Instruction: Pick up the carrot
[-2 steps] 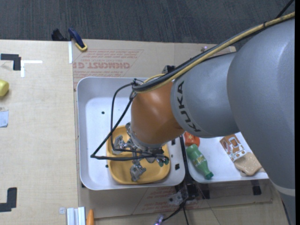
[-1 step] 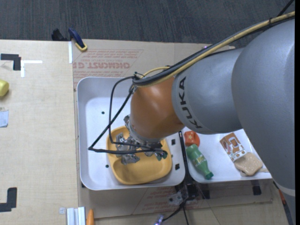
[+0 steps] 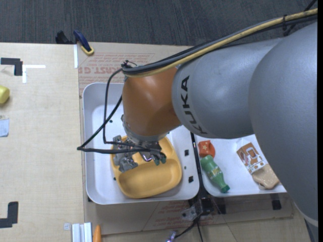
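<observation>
My gripper (image 3: 137, 158) hangs below the orange wrist band, low over the left bin (image 3: 96, 135). It sits right above the near-left rim of a yellow dish (image 3: 151, 178) that lies in the front of that bin. The arm's bulk covers the back and right of the left bin, hiding what lies beneath it. A small red-orange object (image 3: 206, 148) lies at the left edge of the right bin (image 3: 237, 188), beside the divider; it is too small for me to tell what it is.
In the right bin lie a green bottle (image 3: 215, 173), a printed snack packet (image 3: 251, 157) and a tan bread-like piece (image 3: 266, 178). Black cables (image 3: 103, 135) loop from the wrist across the left bin. A yellow object (image 3: 3, 94) rests on the bench at far left.
</observation>
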You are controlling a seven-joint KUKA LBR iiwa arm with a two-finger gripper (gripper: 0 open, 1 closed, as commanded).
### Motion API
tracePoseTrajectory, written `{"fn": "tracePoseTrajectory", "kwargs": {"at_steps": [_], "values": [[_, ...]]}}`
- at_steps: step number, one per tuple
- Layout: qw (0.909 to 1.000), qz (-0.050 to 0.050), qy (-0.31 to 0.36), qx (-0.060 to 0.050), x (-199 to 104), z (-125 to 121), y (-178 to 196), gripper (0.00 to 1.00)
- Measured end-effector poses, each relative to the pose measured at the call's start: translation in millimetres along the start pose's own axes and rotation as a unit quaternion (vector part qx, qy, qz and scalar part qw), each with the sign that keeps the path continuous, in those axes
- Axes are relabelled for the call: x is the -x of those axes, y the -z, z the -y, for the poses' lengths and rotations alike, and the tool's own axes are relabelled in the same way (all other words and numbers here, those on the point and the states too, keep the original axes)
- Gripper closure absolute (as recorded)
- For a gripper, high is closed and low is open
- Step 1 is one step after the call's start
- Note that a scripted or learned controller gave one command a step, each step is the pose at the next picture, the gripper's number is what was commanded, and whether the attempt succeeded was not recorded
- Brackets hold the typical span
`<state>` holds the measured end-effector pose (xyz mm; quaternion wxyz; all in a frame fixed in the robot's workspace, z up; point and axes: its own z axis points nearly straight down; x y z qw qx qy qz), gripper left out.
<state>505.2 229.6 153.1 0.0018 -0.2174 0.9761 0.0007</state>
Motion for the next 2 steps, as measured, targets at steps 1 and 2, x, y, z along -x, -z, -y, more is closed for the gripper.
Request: {"fn": "tracePoseTrajectory", "kwargs": {"at_steps": [1,2], "values": [[0.9888,0.0,-0.149,-0.001,-14.9,-6.4,89.6,1.0],[0.9444,-0.002,-0.329,-0.002,-40.8,65.2,100.1,1.0]]}}
